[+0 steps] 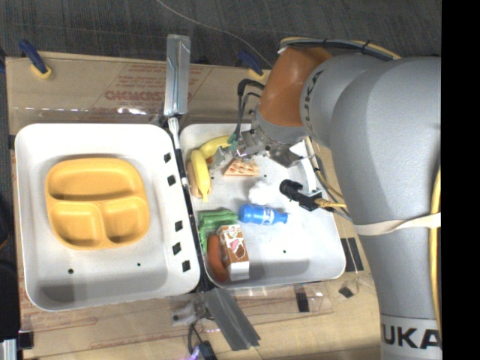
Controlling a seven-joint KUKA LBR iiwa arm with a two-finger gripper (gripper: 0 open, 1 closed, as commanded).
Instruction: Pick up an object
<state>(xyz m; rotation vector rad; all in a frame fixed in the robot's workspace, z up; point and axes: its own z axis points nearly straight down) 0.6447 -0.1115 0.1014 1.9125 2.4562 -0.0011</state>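
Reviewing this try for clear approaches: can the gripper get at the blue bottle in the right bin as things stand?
Probably yes. The blue bottle lies on its side on bare bin floor, nothing stacked on it, with only a small carton close by. The gripper sits farther up, by the banana.

A yellow plastic tray with three compartments point(96, 201) lies in the left shallow white bin point(30, 276); brown cardboard point(112, 81) lies under the bins; a blue clamp point(34, 57) grips its far-left edge.
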